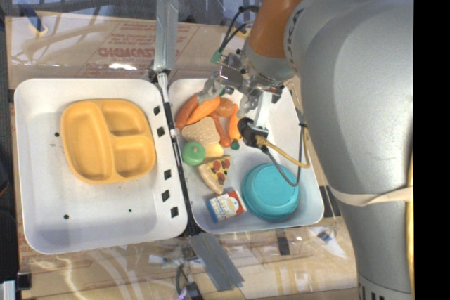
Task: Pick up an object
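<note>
The tool [226,84], whose grip state I cannot tell, is hovering over the crowded carrot [199,110], so it is risking slipping off against the bread [202,133].

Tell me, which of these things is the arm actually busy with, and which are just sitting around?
In the job:
- two-finger gripper, over the toy food
- orange toy carrot
- tan toy bread slice
- green round toy
- toy pizza slice
- small printed carton
- teal plastic bowl

Lying about:
- yellow divided plastic tray
- left white bin
</note>
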Tool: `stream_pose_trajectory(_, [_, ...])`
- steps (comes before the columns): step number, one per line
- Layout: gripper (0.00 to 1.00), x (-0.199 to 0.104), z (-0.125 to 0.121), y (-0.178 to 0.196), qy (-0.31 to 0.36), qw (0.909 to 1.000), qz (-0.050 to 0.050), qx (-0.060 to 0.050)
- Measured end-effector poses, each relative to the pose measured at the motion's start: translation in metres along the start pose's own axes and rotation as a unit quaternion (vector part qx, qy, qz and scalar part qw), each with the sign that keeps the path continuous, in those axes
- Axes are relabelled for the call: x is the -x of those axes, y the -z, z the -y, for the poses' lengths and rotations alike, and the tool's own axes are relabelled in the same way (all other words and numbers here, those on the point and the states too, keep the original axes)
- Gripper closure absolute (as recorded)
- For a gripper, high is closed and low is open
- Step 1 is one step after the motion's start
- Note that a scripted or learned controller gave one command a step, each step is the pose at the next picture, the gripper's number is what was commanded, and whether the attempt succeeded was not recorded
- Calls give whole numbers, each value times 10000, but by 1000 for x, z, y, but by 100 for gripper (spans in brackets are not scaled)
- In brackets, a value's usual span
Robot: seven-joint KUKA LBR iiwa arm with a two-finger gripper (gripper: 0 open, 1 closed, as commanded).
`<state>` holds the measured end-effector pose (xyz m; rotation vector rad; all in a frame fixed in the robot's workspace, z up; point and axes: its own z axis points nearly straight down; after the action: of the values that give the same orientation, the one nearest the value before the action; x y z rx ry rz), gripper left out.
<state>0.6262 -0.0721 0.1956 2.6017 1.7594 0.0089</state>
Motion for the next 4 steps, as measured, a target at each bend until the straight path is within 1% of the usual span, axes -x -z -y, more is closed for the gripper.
stream_pose_trajectory(1, [0, 28, 8, -102, -84, 10000, 15, -18])
stream_pose_trajectory(2, [100, 27, 7, -92, -65, 10000, 17, -26])
stream_pose_trajectory(3, [100, -58, -10, -3, -2281, 9736, 16, -21])
stream_pose_trajectory(4, [100, -23, 77, 94, -2411, 9705, 2, -4])
